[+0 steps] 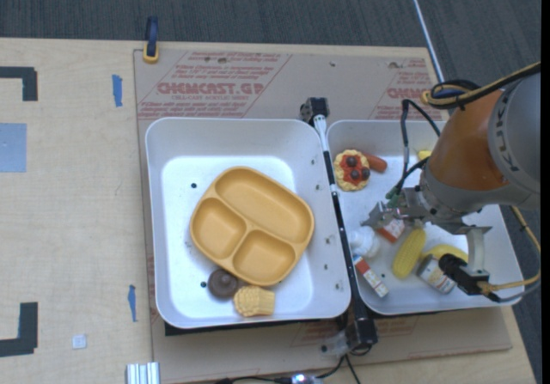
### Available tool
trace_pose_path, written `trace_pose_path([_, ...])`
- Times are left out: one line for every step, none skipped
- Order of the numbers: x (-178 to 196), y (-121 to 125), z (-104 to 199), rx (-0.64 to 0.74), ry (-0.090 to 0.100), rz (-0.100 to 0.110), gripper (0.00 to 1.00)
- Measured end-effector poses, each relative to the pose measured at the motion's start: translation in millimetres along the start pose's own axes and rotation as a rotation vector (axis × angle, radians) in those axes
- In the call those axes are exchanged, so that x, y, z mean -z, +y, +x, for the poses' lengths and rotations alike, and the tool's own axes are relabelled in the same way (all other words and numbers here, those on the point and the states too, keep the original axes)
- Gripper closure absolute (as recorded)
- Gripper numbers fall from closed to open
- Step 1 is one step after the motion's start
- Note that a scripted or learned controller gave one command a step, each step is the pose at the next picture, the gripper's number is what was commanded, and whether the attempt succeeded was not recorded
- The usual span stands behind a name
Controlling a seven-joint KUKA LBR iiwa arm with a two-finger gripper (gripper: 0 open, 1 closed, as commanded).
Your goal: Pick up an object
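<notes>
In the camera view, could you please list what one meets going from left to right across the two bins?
Brown round cookie → yellow divided plastic tray → small pizza-like toy with red toppings → yellow corn cob → grey arm with orange band.

Right bin (507, 266) crowded (corn (408, 252), bottles) — arm (468, 159) overhead.

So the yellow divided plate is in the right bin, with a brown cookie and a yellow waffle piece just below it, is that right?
Not quite. The camera view shows the yellow divided plate in the left bin, not the right one. The rest holds: the brown cookie and the yellow waffle piece lie just below it.
</notes>
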State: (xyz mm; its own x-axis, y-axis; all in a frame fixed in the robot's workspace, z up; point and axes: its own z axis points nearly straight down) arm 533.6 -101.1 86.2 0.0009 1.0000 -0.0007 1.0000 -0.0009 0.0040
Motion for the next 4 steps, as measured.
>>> trace_pose_path([11,1,0,-0.001,-0.001,-0.004,1.00])
trace_pose_path([11,1,0,0.000,-0.001,-0.004,0.00])
trace_pose_path([0,-29,6,0.000,0.000,-0.002,0.00])
trace_pose_path([11,-27,6,0.000,-0.002,-0.007,1.00])
